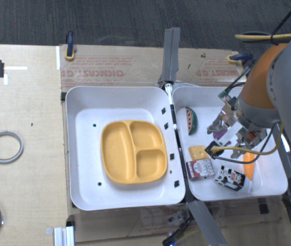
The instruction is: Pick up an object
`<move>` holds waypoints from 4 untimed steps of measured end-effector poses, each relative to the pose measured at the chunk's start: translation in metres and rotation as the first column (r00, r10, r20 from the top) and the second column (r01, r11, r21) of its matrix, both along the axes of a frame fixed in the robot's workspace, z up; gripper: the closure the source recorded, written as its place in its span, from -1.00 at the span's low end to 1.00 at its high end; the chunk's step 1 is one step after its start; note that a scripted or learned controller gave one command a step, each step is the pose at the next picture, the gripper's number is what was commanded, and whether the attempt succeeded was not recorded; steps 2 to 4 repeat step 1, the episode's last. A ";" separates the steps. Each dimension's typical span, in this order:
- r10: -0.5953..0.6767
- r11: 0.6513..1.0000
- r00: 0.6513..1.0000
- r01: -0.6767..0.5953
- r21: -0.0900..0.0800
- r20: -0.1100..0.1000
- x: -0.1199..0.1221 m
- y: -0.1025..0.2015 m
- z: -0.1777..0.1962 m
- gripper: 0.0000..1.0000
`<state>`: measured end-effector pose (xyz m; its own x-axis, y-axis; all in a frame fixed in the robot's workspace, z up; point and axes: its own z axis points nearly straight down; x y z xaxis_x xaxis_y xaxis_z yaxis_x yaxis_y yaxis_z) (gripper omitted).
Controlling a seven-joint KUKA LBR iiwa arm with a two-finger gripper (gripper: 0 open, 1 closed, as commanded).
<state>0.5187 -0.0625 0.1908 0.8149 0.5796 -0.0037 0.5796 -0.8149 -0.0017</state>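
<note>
**Gripper low over crowded right bin**

The gripper [218,137] hangs in the right bin [268,188]; whether it grasps anything cannot be told. Just below lie a yellow block [197,151], a dark red packet [200,168] and a black-and-white card [230,177]. A watermelon slice [191,120] sits leftward. The left bin [78,152] holds a yellow divided plate [133,151].

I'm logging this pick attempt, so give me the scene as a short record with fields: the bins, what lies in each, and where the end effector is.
left bin: holds a yellow divided plate
right bin: watermelon slice toy, yellow block, small dark red packet, black and white packet, orange piece
end effector: over the right bin, above the items
hold: nothing seen between its fingers
bench left of the bins: grey ring
</note>
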 end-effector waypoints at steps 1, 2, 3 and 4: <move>-0.042 0.999 0.999 0.042 -0.001 -0.001 0.019 -0.026 0.000 -1.00; -0.042 0.999 0.999 0.042 -0.001 -0.001 0.019 -0.026 0.000 -1.00; -0.042 0.999 0.999 0.042 -0.001 -0.001 0.019 -0.026 0.000 -1.00; -0.042 0.999 0.999 0.042 -0.001 -0.001 0.019 -0.026 0.000 -1.00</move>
